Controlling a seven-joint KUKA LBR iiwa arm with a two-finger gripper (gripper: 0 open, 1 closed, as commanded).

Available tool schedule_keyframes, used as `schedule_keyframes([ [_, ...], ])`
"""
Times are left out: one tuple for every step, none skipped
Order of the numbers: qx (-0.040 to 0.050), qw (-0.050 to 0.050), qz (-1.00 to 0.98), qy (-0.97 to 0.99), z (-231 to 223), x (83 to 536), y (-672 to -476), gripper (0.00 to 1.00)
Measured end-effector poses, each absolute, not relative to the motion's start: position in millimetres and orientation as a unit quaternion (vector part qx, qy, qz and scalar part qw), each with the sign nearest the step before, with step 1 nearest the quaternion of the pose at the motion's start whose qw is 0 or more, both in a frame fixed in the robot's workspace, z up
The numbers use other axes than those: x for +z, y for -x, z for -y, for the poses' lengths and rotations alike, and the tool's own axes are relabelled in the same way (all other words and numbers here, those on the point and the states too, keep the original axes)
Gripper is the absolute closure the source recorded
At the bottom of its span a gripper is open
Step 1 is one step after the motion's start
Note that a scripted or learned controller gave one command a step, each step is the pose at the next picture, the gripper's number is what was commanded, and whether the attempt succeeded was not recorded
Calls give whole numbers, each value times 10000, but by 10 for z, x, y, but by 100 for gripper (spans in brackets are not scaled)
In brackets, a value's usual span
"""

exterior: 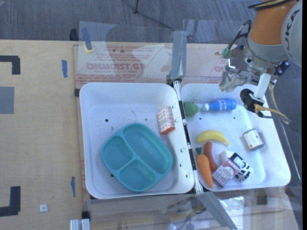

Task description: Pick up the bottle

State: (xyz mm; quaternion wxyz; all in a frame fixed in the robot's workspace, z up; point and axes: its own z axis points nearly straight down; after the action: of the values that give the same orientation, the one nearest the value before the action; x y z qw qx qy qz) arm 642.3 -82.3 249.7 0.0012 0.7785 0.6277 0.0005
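Floor: grey carpet (48, 8) runs along the top of the view, with a dark cable (139, 4) trailing across it.
Bench: pale wood top (38, 128) bearing black square marks and bits of blue tape; a printed cardboard sheet (124, 61) lies under the bins' far edge.
Left bin (96, 99): white and shallow, holding a teal divided plate (136, 156) and a small red-and-white carton (166, 120) leaning by its right wall.
Right bin (278, 162): white, just beside the left one.
Bottle (219, 105): blue with a white cap end, lying on its side near the far wall of the right bin, cap toward a green round item (191, 109).
Other contents: a banana (213, 137), a carrot (205, 169), a sausage (210, 155), a small tin (253, 139), and a few small packets (230, 169).
Arm (271, 23): grey with orange band, at the upper right.
Gripper (233, 80): above the right bin's far edge, just beyond the bottle, apart from it; cannot tell how far it is open, and nothing shows in its grasp.
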Motion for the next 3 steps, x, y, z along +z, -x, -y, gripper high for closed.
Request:
schedule_keyframes([
  [-1, 1, -6613, -7501, 1541, 2599, -5465, 100],
  [-7, -14, -5838, -8119, 960, 2732, -5006, 100],
  [0, 6, -4658, -8849, 632, 2987, -4875, 100],
])
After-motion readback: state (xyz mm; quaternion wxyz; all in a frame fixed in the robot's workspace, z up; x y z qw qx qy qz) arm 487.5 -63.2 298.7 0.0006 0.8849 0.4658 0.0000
